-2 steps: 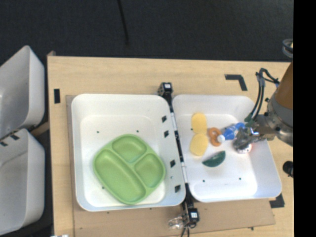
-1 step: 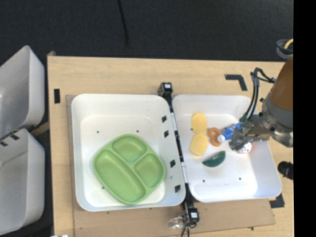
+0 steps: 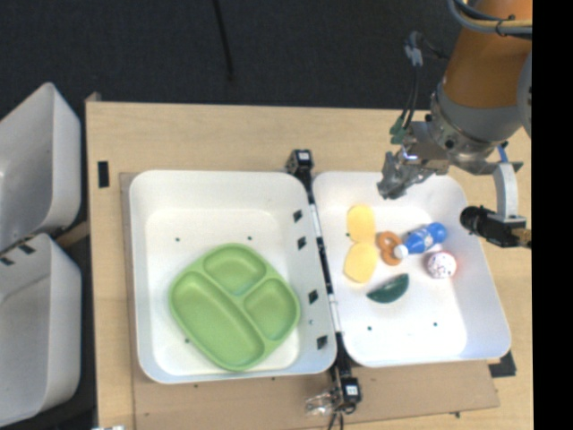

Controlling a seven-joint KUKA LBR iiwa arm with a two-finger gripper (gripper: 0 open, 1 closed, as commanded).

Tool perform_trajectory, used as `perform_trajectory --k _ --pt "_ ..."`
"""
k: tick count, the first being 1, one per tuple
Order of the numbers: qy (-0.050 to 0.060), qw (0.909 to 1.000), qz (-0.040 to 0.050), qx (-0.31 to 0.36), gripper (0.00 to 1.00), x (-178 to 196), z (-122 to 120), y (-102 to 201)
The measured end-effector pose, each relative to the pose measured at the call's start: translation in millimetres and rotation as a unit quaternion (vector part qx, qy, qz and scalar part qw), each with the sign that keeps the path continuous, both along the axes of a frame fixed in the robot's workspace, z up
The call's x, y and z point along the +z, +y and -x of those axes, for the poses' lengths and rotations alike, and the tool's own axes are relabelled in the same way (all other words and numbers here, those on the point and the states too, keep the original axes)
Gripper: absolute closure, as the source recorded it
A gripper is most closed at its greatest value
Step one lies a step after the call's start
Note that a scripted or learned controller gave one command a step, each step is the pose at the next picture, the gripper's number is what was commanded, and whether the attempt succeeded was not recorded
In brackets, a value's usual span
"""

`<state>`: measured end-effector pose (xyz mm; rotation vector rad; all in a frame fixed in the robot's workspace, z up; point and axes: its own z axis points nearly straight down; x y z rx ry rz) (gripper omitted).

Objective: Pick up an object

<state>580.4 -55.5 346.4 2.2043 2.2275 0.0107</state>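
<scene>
Gripper [image 3: 394,186] hangs over the right bin's [image 3: 483,330] far edge, can't tell its jaws' state; I'd drop straight onto the yellow piece [image 3: 361,222].

Fixed overhead slant onto both bins [image 3: 143,240]

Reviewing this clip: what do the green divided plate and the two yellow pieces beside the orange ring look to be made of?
Green divided plate: probably moulded plastic, with an even matte colour and soft rounded compartment walls. Upper yellow piece and lower yellow piece: smooth, uniform and faintly glossy, likely plastic or rubber toy parts; the view is too coarse to tell which. Both lie in the right bin.
</scene>
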Motion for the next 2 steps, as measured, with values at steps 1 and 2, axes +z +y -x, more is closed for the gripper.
perform_trajectory --k 1,2 --pt "-0.005 1.0000 0.0009 -0.002 1.00 154 -68 25" --pt "0.001 1.0000 0.0009 -0.003 1.00 206 -111 51"
